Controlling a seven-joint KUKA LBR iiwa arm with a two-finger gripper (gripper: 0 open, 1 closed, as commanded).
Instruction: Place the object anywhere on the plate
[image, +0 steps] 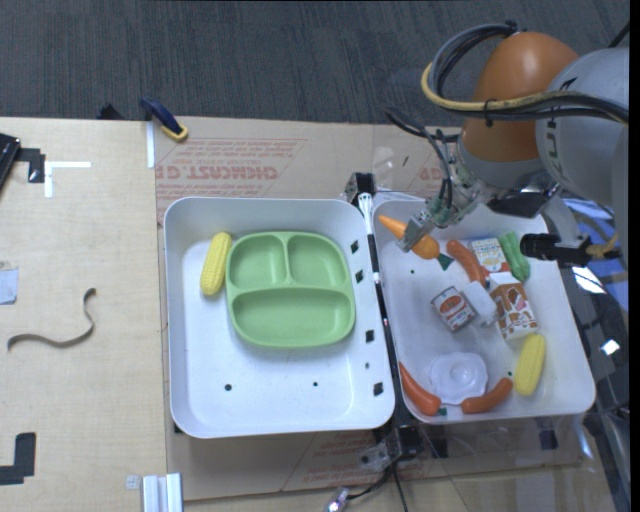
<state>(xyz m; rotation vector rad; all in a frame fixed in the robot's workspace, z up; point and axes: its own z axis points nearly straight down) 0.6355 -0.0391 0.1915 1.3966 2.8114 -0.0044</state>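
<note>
One carrot is sitting under my gripper in the right bin's far-left corner; finger state unclear; green plate is lying left.

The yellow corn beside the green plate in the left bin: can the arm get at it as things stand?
Probably yes. The corn lies uncovered against the plate, nothing on top, but the gripper is over the right bin.

- The green plate looks like smooth plastic, a bit shiny.
- Both white bins look like smooth, hard plastic.
- The yellow corn looks bumpy.
- The bench top looks like pale, matt wood.
- The brown sheet looks like cardboard.
</note>
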